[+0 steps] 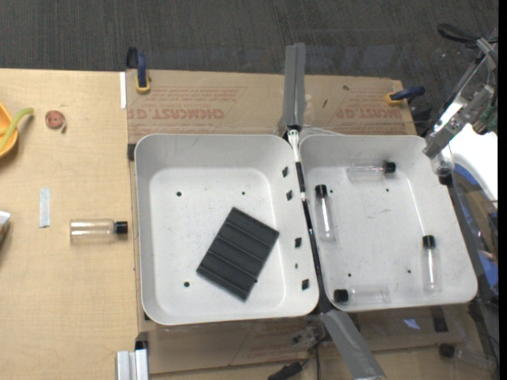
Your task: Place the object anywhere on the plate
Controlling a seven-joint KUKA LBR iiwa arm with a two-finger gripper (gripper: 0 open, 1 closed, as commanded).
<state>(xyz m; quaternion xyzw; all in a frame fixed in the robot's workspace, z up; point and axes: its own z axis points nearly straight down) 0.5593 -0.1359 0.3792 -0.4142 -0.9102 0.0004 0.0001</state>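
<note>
In the left bin (158,172) a dark ribbed plate (238,253) lies flat and tilted, near the middle. The right bin (451,236) holds four clear vials with black caps: one (369,169) near the far wall, one (323,210) by the divider, one (428,261) toward the right, and one (360,295) along the near wall. The gripper (463,117) hangs beyond the right bin's far right corner; I cannot tell its state.
</note>
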